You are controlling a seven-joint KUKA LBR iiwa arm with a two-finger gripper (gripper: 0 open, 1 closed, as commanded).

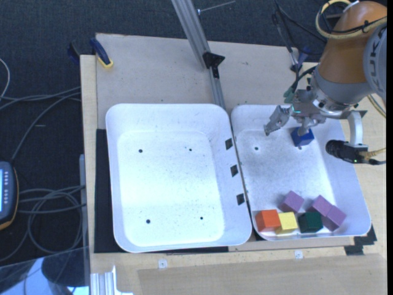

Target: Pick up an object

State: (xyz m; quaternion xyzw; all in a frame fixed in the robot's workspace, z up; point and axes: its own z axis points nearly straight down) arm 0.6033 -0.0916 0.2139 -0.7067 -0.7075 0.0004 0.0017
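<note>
Arm w/ orange band comes in from upper right of frame; gripper (290,123) hangs over the top part of the right bin (344,183). Fingers spread apart, a blue block (303,138) sits at the right finger (305,126), can't tell if pinched. Purple, orange, yellow & green blocks (299,214) bunched at lower right of that bin. Left bin (116,165) at centre-left

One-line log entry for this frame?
gripper over right white bin, far end | small blue block at fingers, grasp unconfirmed | five coloured blocks near edge
</note>
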